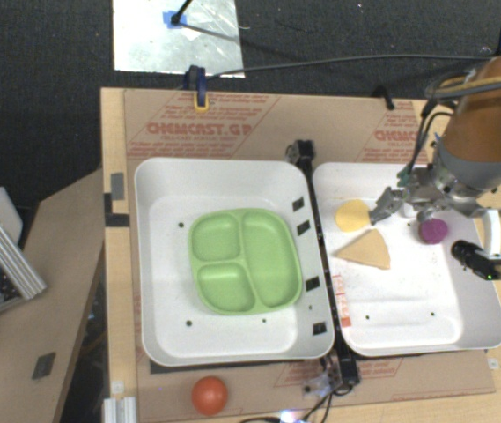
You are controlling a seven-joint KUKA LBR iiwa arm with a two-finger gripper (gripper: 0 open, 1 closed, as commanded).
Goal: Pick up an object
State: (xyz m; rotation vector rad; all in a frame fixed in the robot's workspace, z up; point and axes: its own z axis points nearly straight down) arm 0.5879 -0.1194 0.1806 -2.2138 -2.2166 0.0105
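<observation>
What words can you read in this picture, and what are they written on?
"CHEMCAST GP", in red, on the brown board behind the left bin.
The same red print, tilted, on the board behind the right bin: cut off by the arm, only partly readable.
Smaller red print under both: too blurred to read.

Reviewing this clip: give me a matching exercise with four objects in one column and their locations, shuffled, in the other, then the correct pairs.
Objects:
1. green plastic divided tray
2. round yellow disc
3. small purple ball
4. orange-red ball

Locations:
A. on the bench, outside the bins, at the view's near edge
B. in the right bin, close to the divider between the bins
C. in the left bin
D. in the right bin, below the arm's wrist

Pairs: 1-C, 2-B, 3-D, 4-A
</observation>
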